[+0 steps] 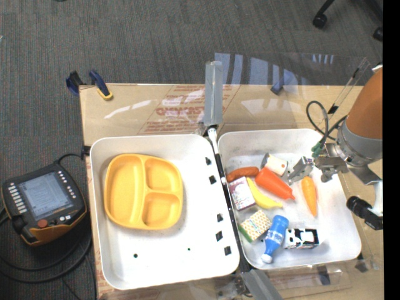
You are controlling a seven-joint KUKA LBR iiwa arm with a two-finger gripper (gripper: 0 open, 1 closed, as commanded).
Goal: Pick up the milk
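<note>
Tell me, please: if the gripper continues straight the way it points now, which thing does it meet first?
Probably the red-orange carrot-like toy, lying just left of the gripper. Height is unclear from above, so it might pass over it.

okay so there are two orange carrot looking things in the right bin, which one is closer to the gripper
The slimmer carrot, pale orange and pointing down the bin, lies just below the gripper. The fatter, redder carrot lies to its left, beside the banana.

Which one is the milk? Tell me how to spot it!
Look in the right white bin, near its front edge. The small white milk carton with black cow patches lies beside a blue-and-white bottle. Nothing else there has black-and-white patches.
</note>
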